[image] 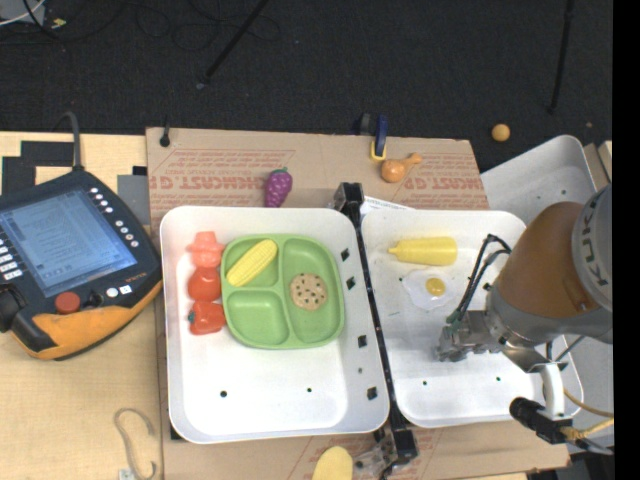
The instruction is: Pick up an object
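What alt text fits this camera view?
The gripper hangs low in the right bin, below a fried egg and yellow bottle; the left bin holds a green tray with corn and cookie.

I see open floor across the lower half of the left bin (190, 388), below the green tray (283, 291) and the red toys (204, 283). In the right bin (505, 223), the yellow bottle (424, 251) and fried egg (432, 290) crowd the upper part; my arm (545, 273) covers the right side, so what lies beneath is unclear.
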Tool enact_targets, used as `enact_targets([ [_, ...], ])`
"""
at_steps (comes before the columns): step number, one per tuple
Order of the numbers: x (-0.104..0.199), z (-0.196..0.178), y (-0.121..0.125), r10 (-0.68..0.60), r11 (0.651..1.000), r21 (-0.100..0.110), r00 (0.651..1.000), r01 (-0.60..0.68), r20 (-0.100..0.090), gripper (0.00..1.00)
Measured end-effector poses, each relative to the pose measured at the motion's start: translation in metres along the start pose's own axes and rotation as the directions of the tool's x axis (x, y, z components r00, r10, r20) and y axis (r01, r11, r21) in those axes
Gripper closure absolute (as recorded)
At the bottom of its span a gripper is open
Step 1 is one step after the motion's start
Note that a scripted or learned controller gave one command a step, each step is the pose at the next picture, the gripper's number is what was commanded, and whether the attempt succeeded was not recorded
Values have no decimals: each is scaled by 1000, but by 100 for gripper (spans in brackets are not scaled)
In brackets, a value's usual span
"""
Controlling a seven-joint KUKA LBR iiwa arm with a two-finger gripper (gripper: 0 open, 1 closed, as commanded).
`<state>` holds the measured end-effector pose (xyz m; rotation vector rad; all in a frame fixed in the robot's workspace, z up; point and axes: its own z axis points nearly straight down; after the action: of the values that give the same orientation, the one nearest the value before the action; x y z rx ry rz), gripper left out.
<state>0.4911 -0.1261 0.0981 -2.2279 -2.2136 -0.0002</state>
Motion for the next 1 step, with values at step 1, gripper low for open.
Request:
enact_targets([
  [1,3,-42,0,-6,1000,-1,1000,6,0,100],
])
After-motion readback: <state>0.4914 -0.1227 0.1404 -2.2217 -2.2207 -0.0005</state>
